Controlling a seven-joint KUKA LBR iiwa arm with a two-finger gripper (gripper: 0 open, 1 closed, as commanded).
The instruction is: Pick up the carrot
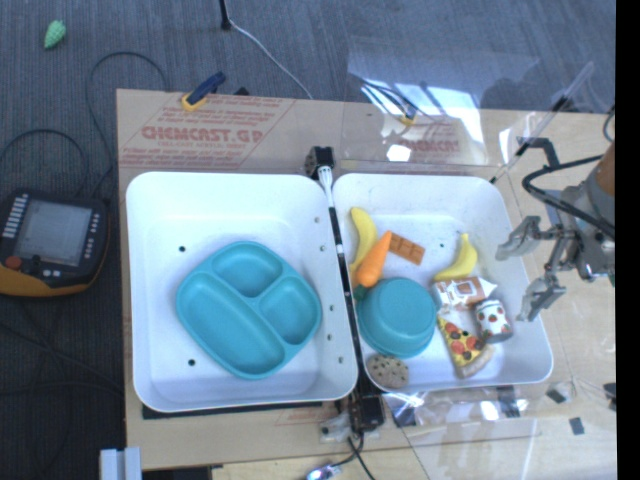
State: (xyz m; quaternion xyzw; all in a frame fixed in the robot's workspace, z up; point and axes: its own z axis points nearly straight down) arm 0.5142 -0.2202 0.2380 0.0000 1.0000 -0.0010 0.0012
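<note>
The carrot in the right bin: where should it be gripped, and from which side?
Probably mid-body on the carrot, coming from above. It lies slanted, its lower end against the teal bowl and a banana along its upper-left side, so close across its width.

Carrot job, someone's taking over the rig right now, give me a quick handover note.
Gripper: open, holding nothing, at the right bin's right rim.
Carrot: lying in the right bin near its left wall, between a banana and the teal bowl, touching the bowl's rim.
Done: nothing; the carrot is not yet grasped.
Left: move across the bin over the carrot, close on it, lift.
</note>
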